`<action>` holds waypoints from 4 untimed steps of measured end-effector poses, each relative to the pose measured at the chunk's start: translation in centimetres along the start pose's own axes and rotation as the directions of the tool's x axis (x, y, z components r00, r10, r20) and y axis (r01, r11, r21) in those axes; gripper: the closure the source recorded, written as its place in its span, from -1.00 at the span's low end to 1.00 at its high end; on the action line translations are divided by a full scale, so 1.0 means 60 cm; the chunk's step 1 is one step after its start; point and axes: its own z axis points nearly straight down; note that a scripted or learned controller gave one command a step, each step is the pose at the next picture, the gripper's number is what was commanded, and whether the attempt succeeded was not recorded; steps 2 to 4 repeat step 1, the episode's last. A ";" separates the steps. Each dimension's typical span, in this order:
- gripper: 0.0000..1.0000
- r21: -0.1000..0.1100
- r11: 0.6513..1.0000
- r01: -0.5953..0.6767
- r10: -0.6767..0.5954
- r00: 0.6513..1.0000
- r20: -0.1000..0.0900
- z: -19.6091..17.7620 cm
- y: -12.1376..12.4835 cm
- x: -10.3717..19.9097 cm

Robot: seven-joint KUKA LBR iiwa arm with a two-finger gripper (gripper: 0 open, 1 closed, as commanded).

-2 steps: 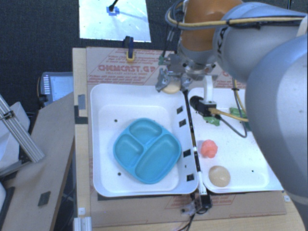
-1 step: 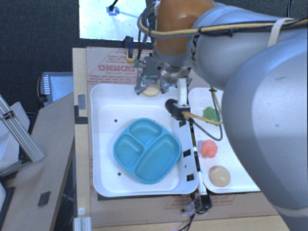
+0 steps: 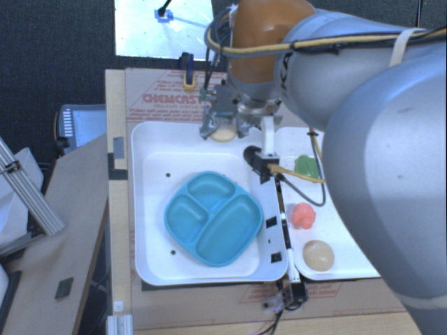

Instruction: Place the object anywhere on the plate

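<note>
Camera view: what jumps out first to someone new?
The huge grey arm with its orange band dominates the right and top. Its end effector sits at the far edge of the left bin, with a pale object between its fingers. Next comes the blue divided plate in the middle of that bin, then the green, pink and tan items in the right bin.

Bulky smooth grey arm casing point(image 3: 377, 96) with a rounded orange band point(image 3: 269, 23), yellow cable point(image 3: 328, 42) strapped alongside, and a dull metal two-finger gripper point(image 3: 225, 130).
</note>
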 end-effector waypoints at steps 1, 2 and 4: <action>-1.00 -0.001 1.000 0.001 -0.001 1.000 0.000 -0.001 0.000 0.000; -1.00 -0.001 1.000 0.001 -0.001 1.000 0.000 -0.001 0.000 0.000; -1.00 -0.001 1.000 0.001 -0.001 1.000 0.000 -0.001 0.000 0.000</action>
